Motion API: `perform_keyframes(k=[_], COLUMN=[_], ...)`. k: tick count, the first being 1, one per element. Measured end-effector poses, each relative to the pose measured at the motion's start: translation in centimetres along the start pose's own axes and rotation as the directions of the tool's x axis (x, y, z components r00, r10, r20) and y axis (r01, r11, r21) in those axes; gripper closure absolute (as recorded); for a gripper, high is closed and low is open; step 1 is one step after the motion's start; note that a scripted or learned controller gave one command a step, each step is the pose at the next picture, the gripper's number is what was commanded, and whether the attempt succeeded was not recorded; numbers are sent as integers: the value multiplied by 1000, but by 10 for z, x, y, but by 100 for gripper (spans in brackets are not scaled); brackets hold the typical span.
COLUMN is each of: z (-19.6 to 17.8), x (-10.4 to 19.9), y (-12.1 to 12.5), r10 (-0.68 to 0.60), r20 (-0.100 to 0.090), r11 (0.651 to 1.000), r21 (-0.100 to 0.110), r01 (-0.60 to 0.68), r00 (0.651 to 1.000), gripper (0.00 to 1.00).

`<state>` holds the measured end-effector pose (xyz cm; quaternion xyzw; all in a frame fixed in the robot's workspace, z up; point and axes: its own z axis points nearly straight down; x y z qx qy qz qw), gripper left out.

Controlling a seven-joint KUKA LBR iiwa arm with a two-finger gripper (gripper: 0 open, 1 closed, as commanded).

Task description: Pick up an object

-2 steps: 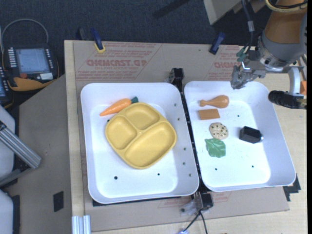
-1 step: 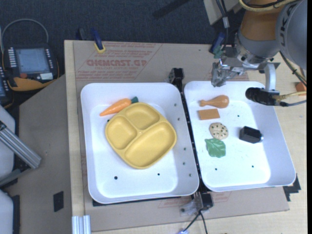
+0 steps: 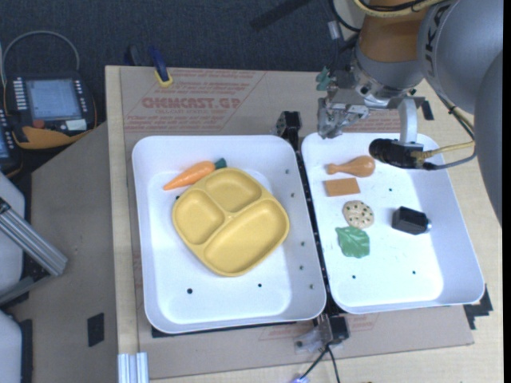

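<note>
- Bright, even light falls from above on the two shallow white plastic bins, which look nearly washed out.
- Shadows under the yellow divided plastic plate are soft and short.
- The dark carpeted floor stays dim.
- Focus is slightly soft overall.

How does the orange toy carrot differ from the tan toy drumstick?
The orange toy carrot lies in the left white bin, its green top touching the yellow divided plate; the tan toy drumstick lies in the right white bin, touching nothing. The carrot is brighter orange and tapers to a point; the drumstick is paler with a bulbous end. The carrot looks longer. Both lie flat near their bins' far ends.
</note>
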<state>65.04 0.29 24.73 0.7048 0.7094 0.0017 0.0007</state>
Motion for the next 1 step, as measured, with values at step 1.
perform_keyframes(k=[1], z=[14], x=[49], y=[-6], r10=[1], r20=[-1], r11=[1000], r21=[7], r01=[-1], r00=[1000], gripper=[100])
